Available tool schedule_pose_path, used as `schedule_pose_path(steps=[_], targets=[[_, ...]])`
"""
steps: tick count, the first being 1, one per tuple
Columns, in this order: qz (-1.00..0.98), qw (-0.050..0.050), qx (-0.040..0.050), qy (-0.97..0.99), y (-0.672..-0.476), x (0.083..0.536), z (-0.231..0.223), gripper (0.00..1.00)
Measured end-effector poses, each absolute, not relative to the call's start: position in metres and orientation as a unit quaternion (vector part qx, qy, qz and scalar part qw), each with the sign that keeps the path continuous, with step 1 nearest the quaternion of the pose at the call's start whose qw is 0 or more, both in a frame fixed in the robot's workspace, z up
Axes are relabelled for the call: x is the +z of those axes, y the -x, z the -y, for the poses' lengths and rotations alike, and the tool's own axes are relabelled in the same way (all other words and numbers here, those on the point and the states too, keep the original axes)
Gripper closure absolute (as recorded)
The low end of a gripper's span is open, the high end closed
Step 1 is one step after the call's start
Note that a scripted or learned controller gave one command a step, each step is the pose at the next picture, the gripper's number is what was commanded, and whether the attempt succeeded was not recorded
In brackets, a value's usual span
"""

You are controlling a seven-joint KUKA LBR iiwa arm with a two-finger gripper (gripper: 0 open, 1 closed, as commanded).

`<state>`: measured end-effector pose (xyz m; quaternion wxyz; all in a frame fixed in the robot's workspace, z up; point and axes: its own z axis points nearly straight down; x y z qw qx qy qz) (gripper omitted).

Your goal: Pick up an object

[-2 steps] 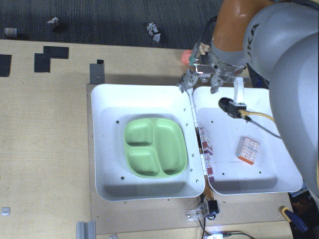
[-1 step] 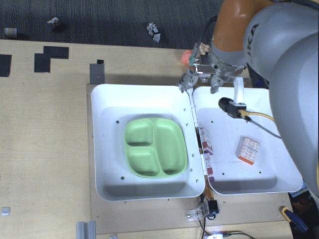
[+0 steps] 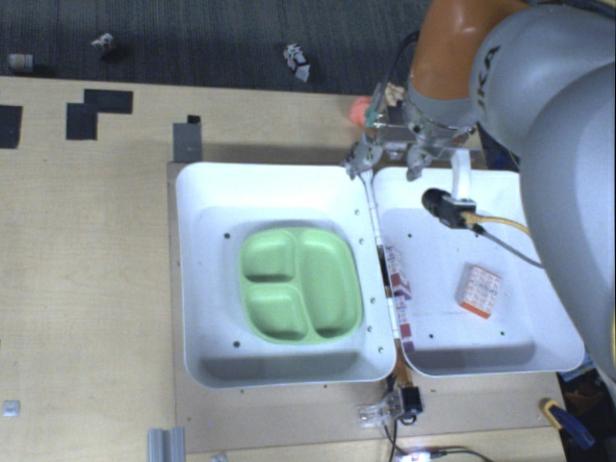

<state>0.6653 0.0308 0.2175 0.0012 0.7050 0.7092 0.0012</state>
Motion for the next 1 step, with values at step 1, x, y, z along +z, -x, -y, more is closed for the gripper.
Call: schedule_pose_path(steps=[1], targets=[[-0.709,0.001,0.0012,-0.705,-0.6653,0.2175,-0.0308,0.00]])
